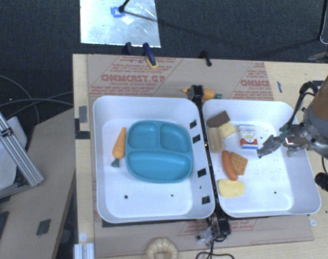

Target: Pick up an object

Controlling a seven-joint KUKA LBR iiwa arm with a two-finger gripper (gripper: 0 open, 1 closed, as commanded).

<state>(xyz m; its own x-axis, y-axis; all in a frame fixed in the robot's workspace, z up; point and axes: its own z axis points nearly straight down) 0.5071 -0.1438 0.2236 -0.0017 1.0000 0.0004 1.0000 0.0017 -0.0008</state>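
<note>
The desk (169,72) bore two bins. The left bin (107,161) held a blue plate (158,151) and a carrot (118,144). The right bin (277,198) held toy food beside the divider, including a carton (247,135). The tool (267,146) hovered just right of it, jaws apart, holding nothing

Arm (323,117) cut off at right edge; carton (248,135) label too small to read
</note>
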